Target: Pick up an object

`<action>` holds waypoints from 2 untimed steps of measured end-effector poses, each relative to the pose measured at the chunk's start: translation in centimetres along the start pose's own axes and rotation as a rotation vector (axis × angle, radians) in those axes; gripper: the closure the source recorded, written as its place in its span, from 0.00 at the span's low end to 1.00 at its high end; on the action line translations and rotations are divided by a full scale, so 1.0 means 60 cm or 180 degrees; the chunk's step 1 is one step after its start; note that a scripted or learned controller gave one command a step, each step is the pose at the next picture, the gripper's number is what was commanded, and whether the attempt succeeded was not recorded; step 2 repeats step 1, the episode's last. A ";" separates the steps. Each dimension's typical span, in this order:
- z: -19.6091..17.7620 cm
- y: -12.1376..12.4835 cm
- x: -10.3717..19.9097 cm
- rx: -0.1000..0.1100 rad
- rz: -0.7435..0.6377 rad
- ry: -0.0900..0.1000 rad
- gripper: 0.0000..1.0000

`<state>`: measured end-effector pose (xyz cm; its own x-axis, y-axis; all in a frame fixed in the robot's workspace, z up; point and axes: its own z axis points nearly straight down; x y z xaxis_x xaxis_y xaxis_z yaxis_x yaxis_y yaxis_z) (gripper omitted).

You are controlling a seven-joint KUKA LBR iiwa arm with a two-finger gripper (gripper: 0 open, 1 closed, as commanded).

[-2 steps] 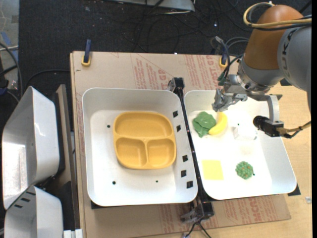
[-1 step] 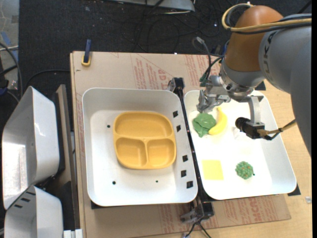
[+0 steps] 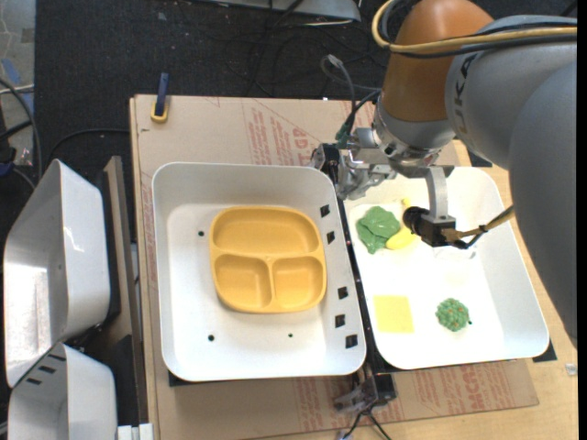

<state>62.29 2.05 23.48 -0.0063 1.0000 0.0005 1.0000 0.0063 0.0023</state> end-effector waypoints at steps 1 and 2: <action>0.011 0.020 0.072 0.0000 0.0002 -0.0003 1.00; 0.011 0.020 0.072 0.0000 0.0002 -0.0003 1.00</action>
